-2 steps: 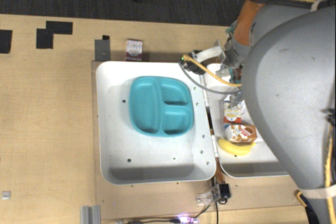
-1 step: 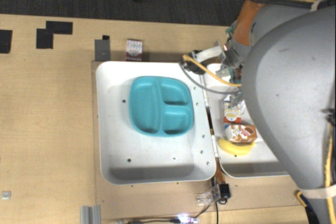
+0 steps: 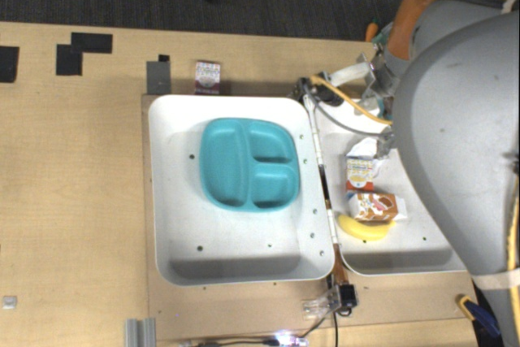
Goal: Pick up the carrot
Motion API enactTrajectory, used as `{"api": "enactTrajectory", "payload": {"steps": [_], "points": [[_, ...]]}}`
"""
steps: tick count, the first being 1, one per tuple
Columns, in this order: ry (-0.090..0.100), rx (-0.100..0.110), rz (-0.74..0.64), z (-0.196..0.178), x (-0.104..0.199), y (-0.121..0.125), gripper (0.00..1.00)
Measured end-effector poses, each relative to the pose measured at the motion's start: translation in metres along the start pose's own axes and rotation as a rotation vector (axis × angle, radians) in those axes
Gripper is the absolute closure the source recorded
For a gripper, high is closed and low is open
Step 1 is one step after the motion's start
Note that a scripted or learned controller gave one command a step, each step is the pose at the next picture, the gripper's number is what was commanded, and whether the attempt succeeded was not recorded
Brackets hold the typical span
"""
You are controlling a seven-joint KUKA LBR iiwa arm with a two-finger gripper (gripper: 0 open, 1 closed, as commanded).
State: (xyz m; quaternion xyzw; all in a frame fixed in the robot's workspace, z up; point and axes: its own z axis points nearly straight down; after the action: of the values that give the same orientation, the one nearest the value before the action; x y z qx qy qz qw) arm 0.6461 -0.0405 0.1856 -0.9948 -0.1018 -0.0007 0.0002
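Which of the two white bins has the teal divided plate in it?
The left bin, away from the arm. The teal plate lies inside it, while the right bin holds small food items.

Camera overhead, slanted (fairly high) over bins [image 3: 162, 199].

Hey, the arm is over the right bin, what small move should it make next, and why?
Probably lift the arm slightly up and back. It covers much of the right bin, where I can make out a small carton, a brown-orange packet and a yellow piece. I cannot tell which item is the carrot.
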Motion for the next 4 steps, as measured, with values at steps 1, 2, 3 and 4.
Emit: {"api": "enactTrajectory", "payload": {"steps": [1,2,3,4], "points": [[0.0,0.001,-0.003,0.0,0.001,-0.002,0.0],[0.0,0.001,-0.003,0.0,0.001,-0.002,0.0],[-0.005,-0.001,-0.02,0.038,0.003,0.058,0.0],[-0.01,0.006,-0.134,0.101,-0.002,0.067,0.0]]}}
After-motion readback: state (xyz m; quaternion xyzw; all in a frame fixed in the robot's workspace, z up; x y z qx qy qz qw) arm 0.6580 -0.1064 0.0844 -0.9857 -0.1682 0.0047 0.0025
